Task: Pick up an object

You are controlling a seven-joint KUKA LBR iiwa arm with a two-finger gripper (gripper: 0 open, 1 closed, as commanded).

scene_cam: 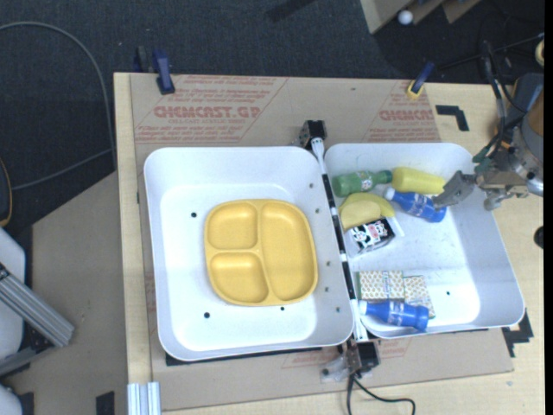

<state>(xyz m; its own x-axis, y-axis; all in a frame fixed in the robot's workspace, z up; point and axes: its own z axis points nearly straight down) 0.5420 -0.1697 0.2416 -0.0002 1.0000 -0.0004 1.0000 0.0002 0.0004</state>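
The fingers (460,190) hang over the upper part of the right bin (488,271); two grey prongs show, one slanting down toward the clutter, but whether they are spread or closed cannot be told, and nothing is seen clamped between them.

Just off the lower prong's tip lies a small blue bottle (418,206), the likeliest target. Beyond it, farther from the fingers, sit a yellow bottle (419,180), a green bottle (359,182) and a yellow rounded piece (364,208) resting over a black-and-white packet (373,234). Well below the fingers, a patterned pouch (395,285) and a second blue bottle (396,315) lie at the bin's near edge. The left bin (173,232) holds a yellow divided plate (259,252).

The blue bottle looks light, stiff and smooth, so it may roll or squirt out of a pinch. A grip across its middle, square to its long axis, seems safest.
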